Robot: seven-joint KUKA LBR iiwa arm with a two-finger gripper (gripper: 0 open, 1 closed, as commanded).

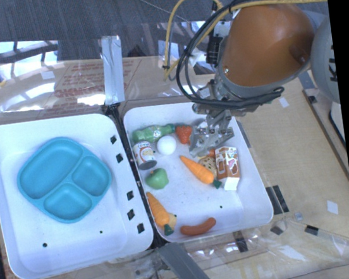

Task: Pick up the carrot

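Camera view: end effector above carrot, carton just beside

Brown cardboard bench top under glossy clear sheeting — dark grey carpet floor beyond, bright glare patches on the sheeting.

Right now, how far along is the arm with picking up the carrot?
Done: the hand is over the right bin, near its upper edge. In hand: nothing visibly gripped. Left: a carrot lies on the bin floor just below the hand, and another carrot lies by the bin's left wall; neither is lifted.
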